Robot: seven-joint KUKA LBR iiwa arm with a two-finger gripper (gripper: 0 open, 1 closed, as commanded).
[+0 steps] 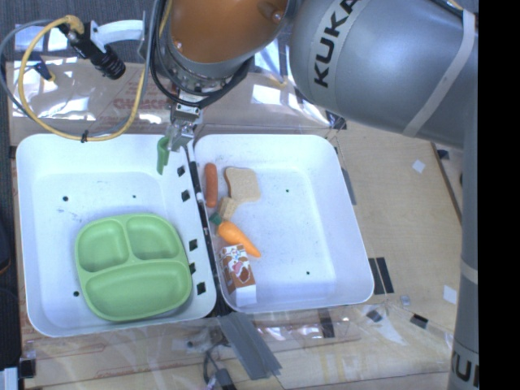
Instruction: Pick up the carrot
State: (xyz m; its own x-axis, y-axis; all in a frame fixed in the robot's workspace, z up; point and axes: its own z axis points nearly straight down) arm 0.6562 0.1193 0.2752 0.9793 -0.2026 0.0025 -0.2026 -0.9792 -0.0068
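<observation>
Looming closest to the lens, the arm (pixel 374 47) fills the top of the camera view, its grey casing coming in from the right and its orange band sitting above the wrist, which points straight down. On the left, the left bin (pixel 49 185) holds a green divided plate (pixel 132 266) that lies flat in its lower half. The pincer (pixel 180 140) hangs over the seam where the two bins meet, near their far rims, and whether it is released or clenched cannot be told from this angle. A small green piece (pixel 162 157) shows just left of its tip, and I cannot tell if that belongs to the pincer or is a separate thing. Just right of the seam, in the right bin (pixel 309 218), a reddish sausage (pixel 211 184) lies lengthwise, with a slice of bread (pixel 242 184) just beside it and a small tan square (pixel 227 208) below the two. The carrot (pixel 238 238) lies aslant near the bin's left wall, leafy end up-left close to the tan square and tip pointing down-right, well apart from the pincer. A brown and white carton (pixel 237 273) sits just below the carrot. Bare worktop (pixel 398 218) stretches off to the right.
</observation>
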